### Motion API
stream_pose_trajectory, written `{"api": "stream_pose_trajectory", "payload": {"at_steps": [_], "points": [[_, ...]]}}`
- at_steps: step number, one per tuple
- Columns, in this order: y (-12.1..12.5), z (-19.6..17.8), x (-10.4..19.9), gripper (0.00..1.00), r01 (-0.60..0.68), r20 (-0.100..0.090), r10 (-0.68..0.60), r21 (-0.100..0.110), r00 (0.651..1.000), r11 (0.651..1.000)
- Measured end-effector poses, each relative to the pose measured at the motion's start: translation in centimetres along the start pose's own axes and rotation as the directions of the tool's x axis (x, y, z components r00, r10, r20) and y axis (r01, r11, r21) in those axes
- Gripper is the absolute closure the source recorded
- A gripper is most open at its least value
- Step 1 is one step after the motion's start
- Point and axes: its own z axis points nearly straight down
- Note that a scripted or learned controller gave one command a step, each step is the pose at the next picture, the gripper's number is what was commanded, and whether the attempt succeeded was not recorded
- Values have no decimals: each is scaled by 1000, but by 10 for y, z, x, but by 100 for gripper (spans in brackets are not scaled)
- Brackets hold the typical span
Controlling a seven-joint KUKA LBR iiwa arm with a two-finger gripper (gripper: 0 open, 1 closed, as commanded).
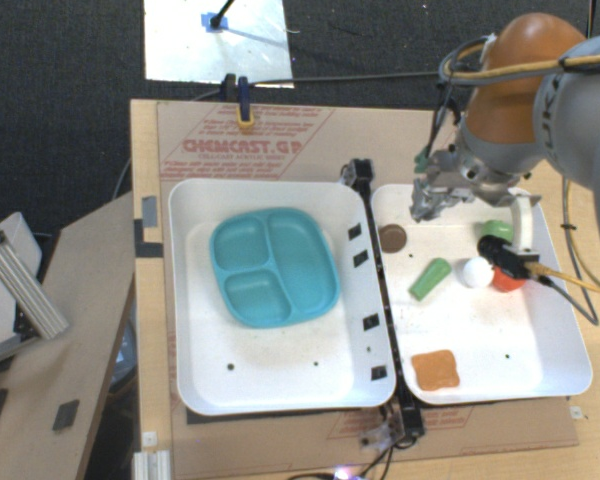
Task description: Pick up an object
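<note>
Gripper (427,206) hovers above brown disc (392,237)

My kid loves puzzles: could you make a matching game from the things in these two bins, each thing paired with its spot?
Things:
1. teal divided plate
2. brown disc
3. orange square
4. green cylinder

Places:
A. right bin, near front edge
B. left bin, middle
C. right bin, middle, beside the white ball
D. right bin, by the divider, below the pincer

Pairs: 1-B, 2-D, 3-A, 4-C
</note>
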Motion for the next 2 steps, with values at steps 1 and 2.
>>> {"api": "stream_pose_trajectory", "payload": {"at_steps": [1, 2], "points": [[-11, 2, 56, 100, 2, -1, -2, 1, 1000, 1000], [-9, -10, 112, 100, 2, -1, -2, -1, 1000, 1000]]}}
